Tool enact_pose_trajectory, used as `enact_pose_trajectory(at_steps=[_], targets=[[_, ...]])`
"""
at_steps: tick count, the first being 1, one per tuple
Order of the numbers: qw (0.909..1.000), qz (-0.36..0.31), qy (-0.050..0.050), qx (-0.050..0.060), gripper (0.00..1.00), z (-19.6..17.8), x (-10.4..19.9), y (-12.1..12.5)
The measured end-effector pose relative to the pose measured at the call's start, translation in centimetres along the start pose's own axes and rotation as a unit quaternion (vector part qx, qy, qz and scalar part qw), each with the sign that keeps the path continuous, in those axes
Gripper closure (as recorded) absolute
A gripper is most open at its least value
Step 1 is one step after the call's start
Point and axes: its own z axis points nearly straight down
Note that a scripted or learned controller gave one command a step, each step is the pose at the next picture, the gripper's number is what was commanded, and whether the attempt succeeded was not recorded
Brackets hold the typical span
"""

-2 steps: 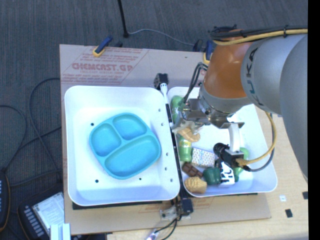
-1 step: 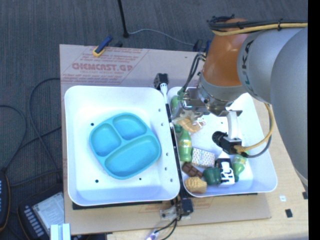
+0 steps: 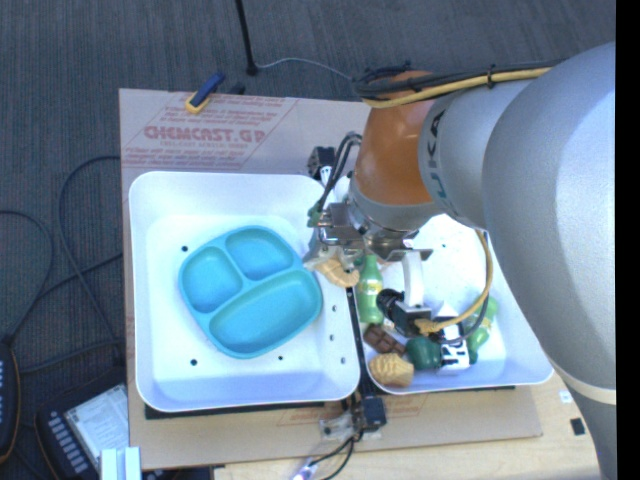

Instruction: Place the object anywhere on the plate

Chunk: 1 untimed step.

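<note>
Looking down at a slant, the fixed camera shows two shallow white bins side by side on a cardboard sheet [image 3: 200, 138] printed with red lettering. The left bin [image 3: 150, 268] carries a blue divided plate [image 3: 250, 290] with three compartments, lying near the bin's middle and tilted toward its right edge; nothing rests on the plate.

The grey arm with its orange band [image 3: 395, 153] comes in from the right and hangs over the rim shared by the two bins. The gripper [image 3: 342, 253] sits just below the wrist, right at that shared rim, beside the plate's right edge. A small tan object [image 3: 330, 268] lies directly under it, at the left edge of the right bin [image 3: 520, 363], but whether it is between the fingers or merely beneath them cannot be told, nor how far apart the fingers stand.

Along the right bin's left and near edges lies a cluster of toy food: a green piece [image 3: 371, 293], a brown piece [image 3: 382, 341], a tan bread-like piece [image 3: 392, 371] and a dark green piece [image 3: 422, 351].

A blue and yellow clip [image 3: 204, 90] sits at the cardboard's far left corner.
</note>
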Motion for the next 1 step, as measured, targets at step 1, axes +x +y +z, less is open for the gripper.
enact_pose_trajectory(at_steps=[1], targets=[[1.0000,0.000,0.000,0.000,1.00,-0.03,3.03,-0.73]])
